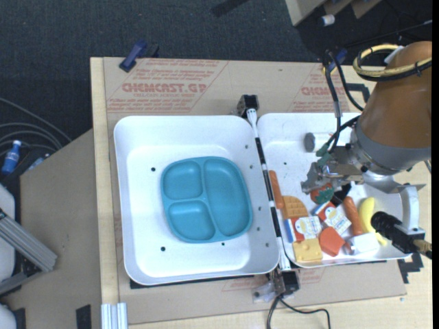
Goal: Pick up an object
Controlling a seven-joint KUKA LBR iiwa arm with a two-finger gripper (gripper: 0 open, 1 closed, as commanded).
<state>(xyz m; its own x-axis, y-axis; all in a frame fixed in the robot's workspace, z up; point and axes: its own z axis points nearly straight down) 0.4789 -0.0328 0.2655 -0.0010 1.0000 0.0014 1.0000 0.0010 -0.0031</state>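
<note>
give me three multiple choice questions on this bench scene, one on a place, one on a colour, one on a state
1. Where does the divided plate lie?
A. in the left bin
B. in the right bin
C. on the floor

2. What colour is that plate?
A. red
B. blue
C. yellow

3. Where is the end effector now?
A. over the left bin
B. off the bench
C. low over the toy pile in the right bin

Answers: 1 A, it sits inside the left bin. 2 B, its surface is light blue. 3 C, it hangs just above the toy pile in the right bin.
</note>
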